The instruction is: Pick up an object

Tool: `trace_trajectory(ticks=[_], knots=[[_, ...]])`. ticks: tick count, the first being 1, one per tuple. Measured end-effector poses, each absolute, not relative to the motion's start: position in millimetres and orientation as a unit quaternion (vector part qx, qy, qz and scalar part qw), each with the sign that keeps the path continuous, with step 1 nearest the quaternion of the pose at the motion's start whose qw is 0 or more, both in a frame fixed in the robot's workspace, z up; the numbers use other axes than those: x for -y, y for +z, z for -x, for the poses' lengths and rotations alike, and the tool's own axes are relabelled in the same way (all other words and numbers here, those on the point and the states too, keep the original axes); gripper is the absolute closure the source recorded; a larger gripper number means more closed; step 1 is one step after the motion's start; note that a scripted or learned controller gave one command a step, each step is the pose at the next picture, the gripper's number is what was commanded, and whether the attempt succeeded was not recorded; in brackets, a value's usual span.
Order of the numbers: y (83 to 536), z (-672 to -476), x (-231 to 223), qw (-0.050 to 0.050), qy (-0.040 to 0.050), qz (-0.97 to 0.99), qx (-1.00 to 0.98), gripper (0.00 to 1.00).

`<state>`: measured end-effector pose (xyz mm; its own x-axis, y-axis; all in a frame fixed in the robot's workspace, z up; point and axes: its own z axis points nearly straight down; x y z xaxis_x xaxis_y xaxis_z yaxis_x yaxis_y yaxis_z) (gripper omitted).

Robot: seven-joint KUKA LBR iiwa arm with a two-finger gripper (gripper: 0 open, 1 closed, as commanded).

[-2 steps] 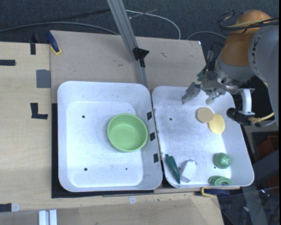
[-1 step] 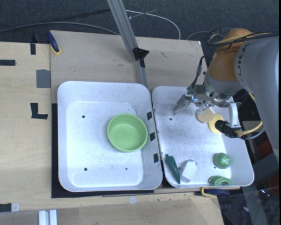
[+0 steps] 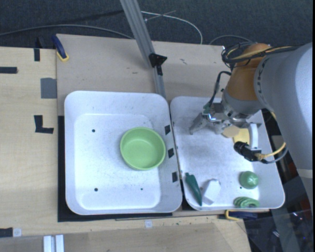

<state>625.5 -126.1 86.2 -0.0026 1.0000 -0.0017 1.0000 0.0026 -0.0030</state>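
White right bin (image 3: 199, 156) = landmark. Claw (image 3: 202, 123) at its upper part, fingers spread apart, nothing between. Nearest obj: yellowish piece (image 3: 242, 135) just right of claw, partly under wrist. Green ball (image 3: 248, 179) at lower-right corner, further.

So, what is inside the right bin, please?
The right bin holds a dark green tool, a white block, a green ball and a green ridged piece. The arm covers a yellowish thing and that far corner.
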Motion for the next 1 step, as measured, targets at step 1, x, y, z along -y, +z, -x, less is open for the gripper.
trace_trajectory(ticks=[1], knots=[[98.0,-625.9,125.3,0.001,0.0010,0.706,0.708,1.00]])
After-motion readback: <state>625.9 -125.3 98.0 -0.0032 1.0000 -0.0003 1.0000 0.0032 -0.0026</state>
